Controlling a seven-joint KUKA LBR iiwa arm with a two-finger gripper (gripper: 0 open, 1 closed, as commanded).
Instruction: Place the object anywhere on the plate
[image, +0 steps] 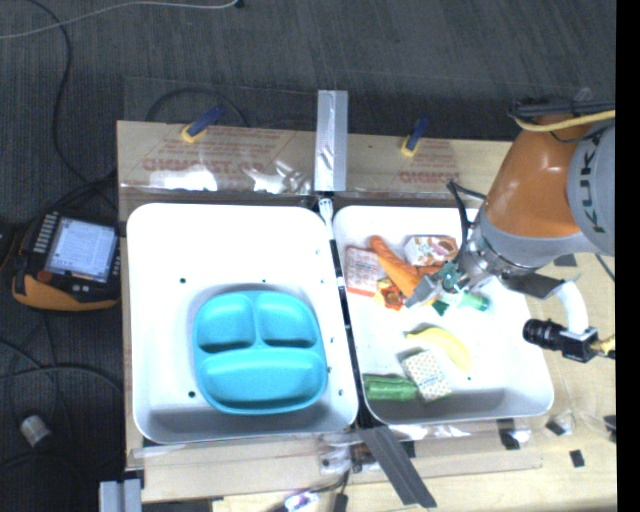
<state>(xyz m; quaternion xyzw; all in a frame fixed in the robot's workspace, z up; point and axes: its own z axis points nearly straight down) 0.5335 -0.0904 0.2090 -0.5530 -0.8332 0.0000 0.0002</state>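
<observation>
From above, the gripper (447, 285) hung low over the right bin (520, 385), just beside the carrot (395, 266) near its far edge; its grip could not be told. The blue plate (262, 348) sat in the left bin (160, 250). A clean grasp wanted the carrot centred before lifting.

Blue three-compartment plate (262, 348): lies flat in the left bin, toward its near side, compartments facing up.
</observation>
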